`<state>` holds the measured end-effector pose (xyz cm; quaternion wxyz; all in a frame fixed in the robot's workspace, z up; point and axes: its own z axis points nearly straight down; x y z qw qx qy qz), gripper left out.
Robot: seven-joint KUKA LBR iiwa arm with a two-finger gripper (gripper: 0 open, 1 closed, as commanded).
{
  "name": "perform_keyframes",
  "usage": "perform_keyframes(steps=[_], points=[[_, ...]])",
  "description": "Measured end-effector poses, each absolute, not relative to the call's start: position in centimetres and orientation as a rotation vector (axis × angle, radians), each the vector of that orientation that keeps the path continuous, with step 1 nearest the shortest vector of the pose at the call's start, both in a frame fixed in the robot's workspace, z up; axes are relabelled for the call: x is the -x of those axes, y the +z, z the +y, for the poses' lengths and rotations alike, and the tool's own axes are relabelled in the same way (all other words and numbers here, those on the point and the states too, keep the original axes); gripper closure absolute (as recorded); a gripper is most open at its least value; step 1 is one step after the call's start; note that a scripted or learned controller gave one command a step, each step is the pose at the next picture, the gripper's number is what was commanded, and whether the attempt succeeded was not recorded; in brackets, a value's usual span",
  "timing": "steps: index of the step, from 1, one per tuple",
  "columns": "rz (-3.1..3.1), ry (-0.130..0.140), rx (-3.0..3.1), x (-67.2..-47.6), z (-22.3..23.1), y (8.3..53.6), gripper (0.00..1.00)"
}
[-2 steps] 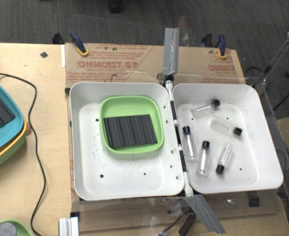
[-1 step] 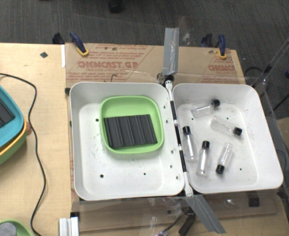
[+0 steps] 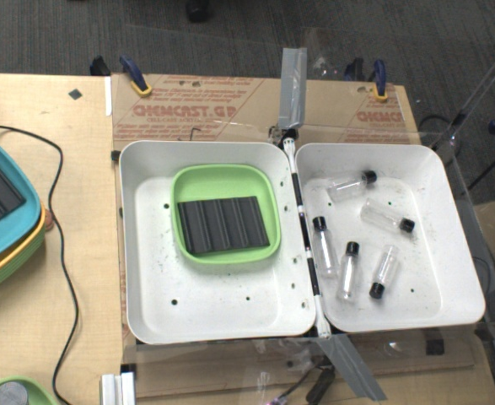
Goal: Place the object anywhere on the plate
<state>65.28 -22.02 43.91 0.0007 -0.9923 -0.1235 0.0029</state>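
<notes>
A green square plate (image 3: 264, 194) with a dark ribbed insert (image 3: 223, 224) sits in the left white bin (image 3: 146, 268). In the right white bin (image 3: 449, 294) lie several clear vials with black caps: one near the top (image 3: 351, 185), one to the right (image 3: 387, 217), one along the left wall (image 3: 322, 241), and two lower down (image 3: 348, 270) (image 3: 383, 272).
Brown cardboard (image 3: 230, 104) with blue and yellow clamps (image 3: 135, 75) lies behind the bins. Stacked teal and yellow dishes (image 3: 7, 218) and a black cable (image 3: 61, 251) are on the wooden bench at the left. A grey bracket (image 3: 292, 91) stands between the bins at the back.
</notes>
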Motion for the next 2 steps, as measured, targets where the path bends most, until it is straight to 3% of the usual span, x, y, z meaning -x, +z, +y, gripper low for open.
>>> perform_keyframes(steps=[2], points=[[-0.311,0.009,3.124,-64.98,-22.28,43.61,0.00]])
